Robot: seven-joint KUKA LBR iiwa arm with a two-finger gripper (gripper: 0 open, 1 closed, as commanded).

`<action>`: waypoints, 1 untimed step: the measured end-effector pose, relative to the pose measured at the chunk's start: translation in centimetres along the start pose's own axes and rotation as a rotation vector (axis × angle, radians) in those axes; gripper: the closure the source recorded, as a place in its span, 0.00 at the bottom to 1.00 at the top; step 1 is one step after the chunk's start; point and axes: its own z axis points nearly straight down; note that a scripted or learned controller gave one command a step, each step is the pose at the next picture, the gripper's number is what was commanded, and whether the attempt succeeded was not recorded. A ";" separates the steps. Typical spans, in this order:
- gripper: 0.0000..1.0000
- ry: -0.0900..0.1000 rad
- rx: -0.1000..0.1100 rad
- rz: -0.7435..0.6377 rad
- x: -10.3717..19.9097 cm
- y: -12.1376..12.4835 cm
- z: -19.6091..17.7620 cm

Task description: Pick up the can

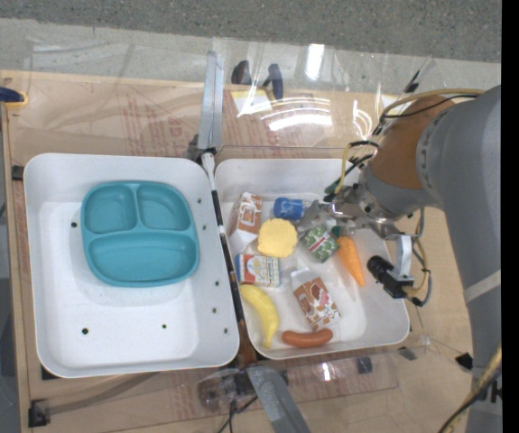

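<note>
Plywood covers the bench (pixel 106 106), and two shallow white bins sit on it side by side, with a clear plastic screen standing behind them. One teal divided plate (pixel 139 233), three compartments in it, lies in the left bin (pixel 51 332).

All the small things are in the right bin (pixel 390 330). I count one blue can (pixel 288 208) near the back wall, lying just beside a yellow round piece (pixel 277 238). There are three small cartons: one (pixel 248 213) left of the can, one (pixel 258 269) under the yellow piece, one (pixel 316 301) toward the front. One green-and-white packet (pixel 319 242) lies right of the yellow piece, one carrot (pixel 351 260) beside that, one banana (pixel 261 312) at the front left, and one sausage (pixel 307 337) along the front edge.

From the right the grey arm reaches in, and its gripper (pixel 324 213) sits low between the can and the green packet, just right of the can. Whether the claw is apart or together I cannot tell; wires and the wrist crowd it.
</note>
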 end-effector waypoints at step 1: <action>1.00 -0.001 0.004 -0.002 -0.1 0.0 -1.0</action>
